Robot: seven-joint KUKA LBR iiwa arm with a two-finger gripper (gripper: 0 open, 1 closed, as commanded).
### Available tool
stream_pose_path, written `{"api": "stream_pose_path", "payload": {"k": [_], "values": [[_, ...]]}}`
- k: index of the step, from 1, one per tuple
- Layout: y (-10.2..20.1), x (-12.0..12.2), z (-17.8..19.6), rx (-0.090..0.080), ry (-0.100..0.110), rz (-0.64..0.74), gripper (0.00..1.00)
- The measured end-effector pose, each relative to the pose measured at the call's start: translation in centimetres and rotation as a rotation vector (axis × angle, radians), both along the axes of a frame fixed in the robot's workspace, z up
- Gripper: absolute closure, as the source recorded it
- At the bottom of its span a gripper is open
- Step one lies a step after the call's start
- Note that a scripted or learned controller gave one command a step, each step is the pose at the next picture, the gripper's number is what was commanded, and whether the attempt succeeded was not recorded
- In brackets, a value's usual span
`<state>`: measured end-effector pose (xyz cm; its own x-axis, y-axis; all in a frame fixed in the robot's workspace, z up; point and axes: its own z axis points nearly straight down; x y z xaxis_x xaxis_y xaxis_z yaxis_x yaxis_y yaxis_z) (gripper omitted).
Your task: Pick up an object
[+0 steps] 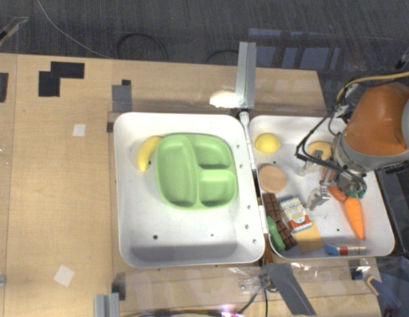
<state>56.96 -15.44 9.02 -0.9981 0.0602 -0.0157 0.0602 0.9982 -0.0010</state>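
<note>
My gripper [320, 195] hangs low over the middle of the right bin [382, 240], under the grey wrist and the orange band [382, 121]. An orange carrot [354, 218] lies just to its right. A small white and red carton [294, 211] sits just to its left. Further left are a round tan disc [272, 177], a yellow lemon [267, 142] and a brown chocolate bar [278, 220]. A tan block [308, 238] and a blue and red marker [343, 249] lie at the front of the bin. I see nothing held in the gripper.
The left bin [184, 240] holds a green divided plate [194, 170] with a yellow banana [147, 152] tucked against its left side. A metal post [246, 74] stands behind the seam between the bins. Black cables [310, 144] loop by the wrist.
</note>
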Motion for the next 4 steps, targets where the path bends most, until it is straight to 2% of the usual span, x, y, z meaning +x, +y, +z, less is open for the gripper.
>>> {"api": "stream_pose_path", "payload": {"k": [1, 2, 3, 4], "values": [[0.1, 0.5, 1.5, -0.003, -0.017, 0.003, 1.00], [-3.4, 4.4, 16.3, -0.003, -0.009, -0.070, 1.00], [-3.3, 4.2, 15.7, 0.001, 0.004, -0.070, 0.00], [-4.1, 4.3, 0.8, 0.003, 0.003, -0.170, 0.00]]}}
